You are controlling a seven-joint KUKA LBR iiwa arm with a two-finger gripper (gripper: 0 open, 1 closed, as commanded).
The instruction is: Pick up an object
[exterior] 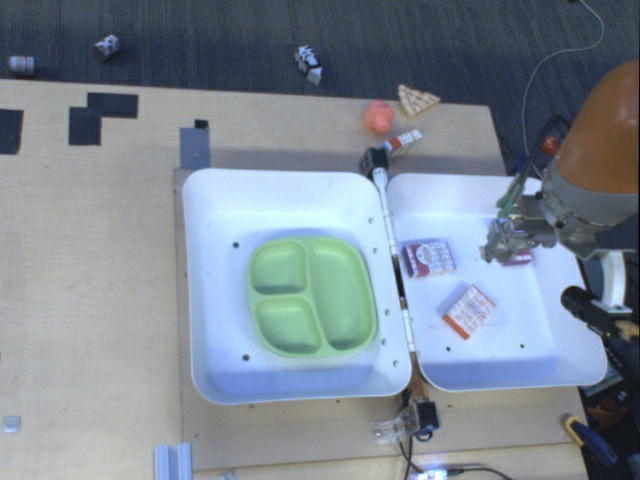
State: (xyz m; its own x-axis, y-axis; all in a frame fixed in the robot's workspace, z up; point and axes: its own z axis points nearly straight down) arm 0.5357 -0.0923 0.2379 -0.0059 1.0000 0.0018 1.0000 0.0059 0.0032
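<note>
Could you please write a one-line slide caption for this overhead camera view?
KUKA arm's gripper hovers over the right bin near two small packets; a green divided plate sits in the left bin.

The grey arm (600,183), orange-banded above the wrist, reaches in from the right, its pincer (503,240) pointing down and leftward, low over the right-hand bin.

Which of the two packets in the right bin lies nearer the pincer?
The dark red packet by the divider, level with the pincer. The orange-and-white packet lies lower, tilted, nearer the front.
</note>
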